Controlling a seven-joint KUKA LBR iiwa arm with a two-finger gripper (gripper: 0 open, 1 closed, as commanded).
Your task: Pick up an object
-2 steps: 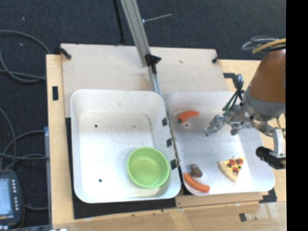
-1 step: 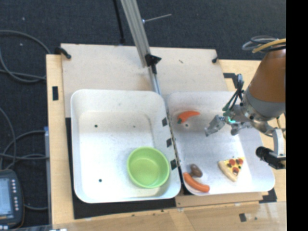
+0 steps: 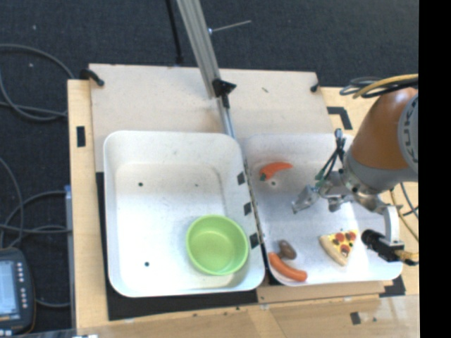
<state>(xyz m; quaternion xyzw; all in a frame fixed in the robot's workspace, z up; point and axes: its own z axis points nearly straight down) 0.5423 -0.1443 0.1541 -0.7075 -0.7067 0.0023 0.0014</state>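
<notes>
The right bin [image 3: 296,146] holds several toy foods. An orange carrot-like piece [image 3: 275,168] lies near its far left. A pizza slice [image 3: 338,246] rests at the near right. A small brown lump [image 3: 287,248] and an orange sausage [image 3: 288,267] sit on a small white plate at the bin's near left corner. My gripper [image 3: 318,203] hangs low over the middle of this bin, between the carrot piece and the pizza slice. Its fingers [image 3: 304,200] are spread open with nothing between them.
A green bowl [image 3: 217,243] stands in the near right corner of the left bin [image 3: 141,160]. A slanted metal rail [image 3: 204,48] runs from the top of the view down to the wall between the bins. Cables lie off the bench at left.
</notes>
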